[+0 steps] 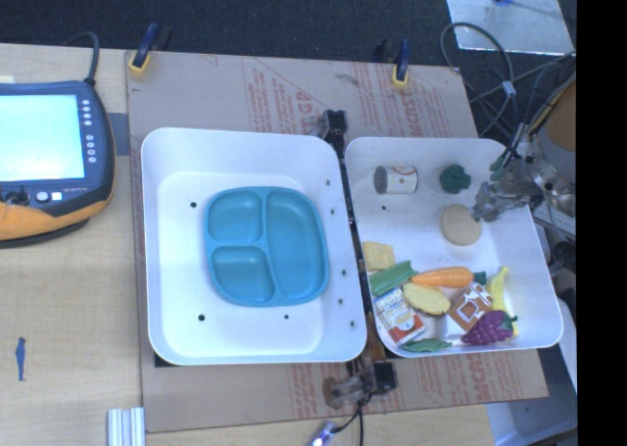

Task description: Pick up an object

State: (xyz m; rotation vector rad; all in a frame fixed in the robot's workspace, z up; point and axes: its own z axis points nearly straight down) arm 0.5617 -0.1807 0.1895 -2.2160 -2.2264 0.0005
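Camera view, looking down at a slant, gives us two white bins side by side on a brown cardboard sheet [294, 91]. We take the right bin [421, 155] as our landmark. Just to its left, touching along the shared wall, sits the left bin [176, 155], and in that one lies a blue tray [266, 245] with three compartments. Inside the right bin, toward its far wall, we see a small white cylinder [396, 179] lying on its side and a dark green lump [454, 177] beside it. Nearer the bin's middle rests a pale round disc [460, 224]. Along the bin's near wall the toy food is crowded together: a yellow block [378, 256], a green strip [390, 277], an orange carrot [443, 277], a yellow potato shape [427, 298], a small printed carton [394, 317], a brown-and-white box [471, 309], a banana [499, 288] and purple grapes [488, 328]. At the bin's right wall, toward the far corner, the gripper [487, 207] reaches in, its tip just beside the disc; we cannot tell from this angle how it is set or whether it has hold of anything. Well to the left of both bins sits a teach pendant [44, 155] with a lit screen. Beyond the bin's far wall, two clamps [401, 62] pin the cardboard to the bench.
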